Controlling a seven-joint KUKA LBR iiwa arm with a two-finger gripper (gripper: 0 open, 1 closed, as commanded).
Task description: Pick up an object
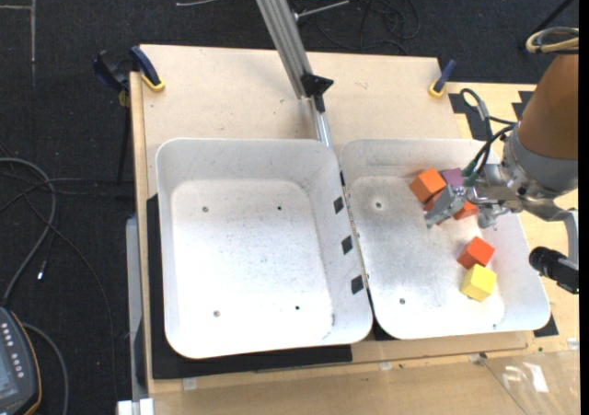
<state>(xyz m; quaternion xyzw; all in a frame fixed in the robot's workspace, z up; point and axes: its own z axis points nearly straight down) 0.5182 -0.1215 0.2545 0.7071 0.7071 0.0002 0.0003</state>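
Several small blocks lie in the right bin (515, 312). An orange block (426, 185) and a purple block (452, 178) sit together near the bin's middle. A red-orange block (476, 252) and a yellow block (478, 283) lie closer to the front right. My gripper (457, 207) is low in the right bin, just in front of the orange and purple blocks. A small red piece (469, 211) shows right at the gripper, partly hidden by it. Whether it is gripped or merely lying beside the gripper is unclear.
The left bin (175, 220) stands beside the right one, and their rims meet at the centre. A slanted metal pole (281, 22) reaches down to the bins' back edge. The arm's wrist (552, 128) hangs over the right bin's right side.
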